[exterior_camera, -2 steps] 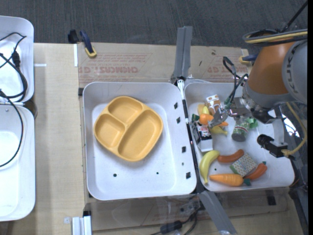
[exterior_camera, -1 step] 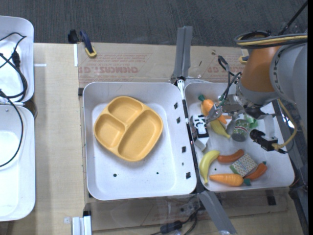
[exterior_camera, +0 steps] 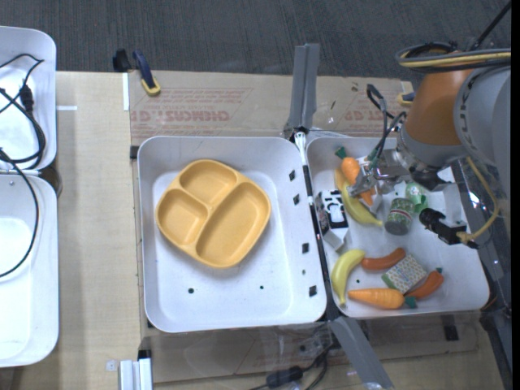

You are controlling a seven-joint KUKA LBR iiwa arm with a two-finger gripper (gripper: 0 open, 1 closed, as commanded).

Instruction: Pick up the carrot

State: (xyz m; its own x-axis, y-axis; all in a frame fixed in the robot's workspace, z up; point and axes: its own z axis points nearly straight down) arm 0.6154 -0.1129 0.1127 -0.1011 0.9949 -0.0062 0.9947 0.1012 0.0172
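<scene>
Several carrots lie in the right bin (exterior_camera: 467, 287). A small orange carrot (exterior_camera: 349, 169) with a green top rests at the bin's far left, just left of my gripper (exterior_camera: 372, 177). A larger carrot (exterior_camera: 378, 298) lies along the near edge, and a third carrot (exterior_camera: 428, 283) is tucked at the near right. The gripper is low in the far part of the bin, above a yellow banana (exterior_camera: 359, 207) and close beside the small carrot. Its tip is hidden among the items.
The right bin also holds a second banana (exterior_camera: 344, 271), an orange-red sausage (exterior_camera: 383, 260), a patterned sponge (exterior_camera: 404, 272), a small can (exterior_camera: 399, 217) and a black-and-white card (exterior_camera: 334, 209). The left bin (exterior_camera: 162, 291) carries a yellow divided plate (exterior_camera: 213, 212). A metal post (exterior_camera: 304, 88) rises between the bins.
</scene>
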